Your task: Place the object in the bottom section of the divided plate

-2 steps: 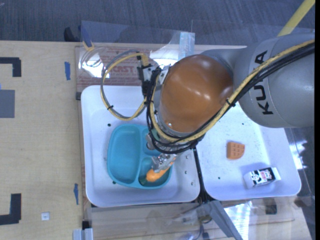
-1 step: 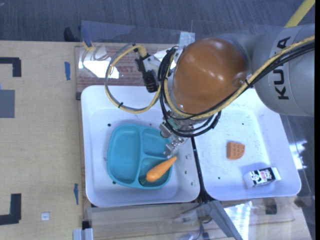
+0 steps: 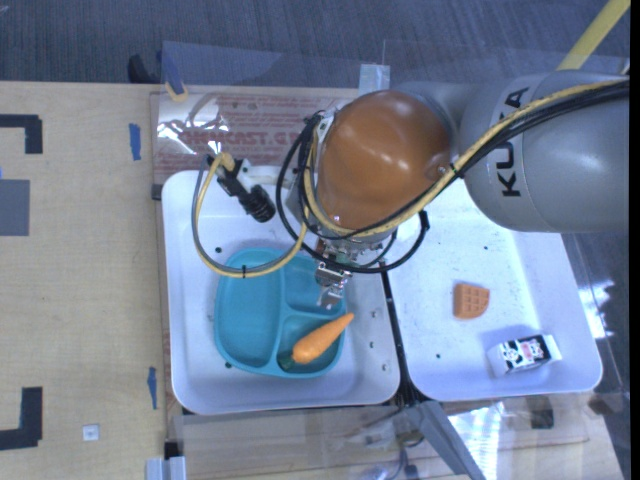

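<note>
Taking the blue divided plate (image 3: 250,318) as the landmark, the nearest thing to the camera is the carrot (image 3: 322,338), an orange toy lying at a slant in the plate's lower compartment, its thick end toward the near rim and its tip pointing up toward the divider. By that lie, the placing looks done or all but done; what seems left is for the arm to clear away. Just above the carrot, over the plate's right part, hangs the claw (image 3: 331,286); whether it is apart or together cannot be told from this angle, and nothing shows between it and the carrot. The plate sits in the left white bin (image 3: 185,368), on the counter (image 3: 70,268) of pale board. To the plate's right, in the other bin (image 3: 560,368), lie an orange waffle-like piece (image 3: 471,300) and a small black-and-white carton (image 3: 524,353), well apart from the plate. Beyond the plate, yellow and black cables (image 3: 215,218) loop under the arm's orange band (image 3: 385,158).
</note>
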Motion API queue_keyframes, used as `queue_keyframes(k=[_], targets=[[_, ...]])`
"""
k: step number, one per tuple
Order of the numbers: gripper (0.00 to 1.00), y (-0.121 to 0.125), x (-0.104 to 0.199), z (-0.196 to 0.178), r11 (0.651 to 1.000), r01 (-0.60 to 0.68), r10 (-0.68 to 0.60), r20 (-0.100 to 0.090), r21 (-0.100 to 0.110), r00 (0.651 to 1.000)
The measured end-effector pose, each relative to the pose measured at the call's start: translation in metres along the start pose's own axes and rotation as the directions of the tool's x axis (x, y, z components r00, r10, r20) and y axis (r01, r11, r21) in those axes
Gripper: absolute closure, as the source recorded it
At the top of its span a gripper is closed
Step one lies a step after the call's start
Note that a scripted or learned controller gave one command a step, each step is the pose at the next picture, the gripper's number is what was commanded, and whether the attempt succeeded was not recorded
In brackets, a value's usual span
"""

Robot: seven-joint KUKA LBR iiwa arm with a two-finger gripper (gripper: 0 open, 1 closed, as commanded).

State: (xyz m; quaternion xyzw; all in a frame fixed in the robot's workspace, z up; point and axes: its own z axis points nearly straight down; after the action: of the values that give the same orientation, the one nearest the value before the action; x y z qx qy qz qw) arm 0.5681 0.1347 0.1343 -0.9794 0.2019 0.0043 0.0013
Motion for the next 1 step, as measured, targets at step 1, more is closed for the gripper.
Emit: queue_keyframes(k=[1], targets=[[1.00,-0.0515,-0.0631,-0.0504,0.986,0.164,-0.164,-0.003,0.001,0.986]])
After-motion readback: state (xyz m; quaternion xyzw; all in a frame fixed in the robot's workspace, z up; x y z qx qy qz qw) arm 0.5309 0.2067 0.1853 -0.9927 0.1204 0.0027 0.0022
